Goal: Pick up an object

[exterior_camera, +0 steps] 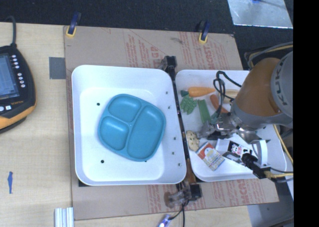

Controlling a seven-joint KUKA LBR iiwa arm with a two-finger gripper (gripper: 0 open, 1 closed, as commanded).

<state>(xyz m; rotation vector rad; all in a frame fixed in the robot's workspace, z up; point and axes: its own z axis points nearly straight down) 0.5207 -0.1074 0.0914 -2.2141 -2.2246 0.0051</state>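
The gripper [215,130] is low in the right bin [227,171] beside the green toy [203,111], apparently mid-reach; finger state cannot be told; next, a clean close, then lift.

Arm [261,94] reaching from right, wrist bent down, leftward.

Wooden bench [35,171] bears cardboard sheet [149,46], pendant [12,89].

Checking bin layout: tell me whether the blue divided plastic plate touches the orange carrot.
Apart. The camera view shows the plate in the left bin, the carrot in the right bin.
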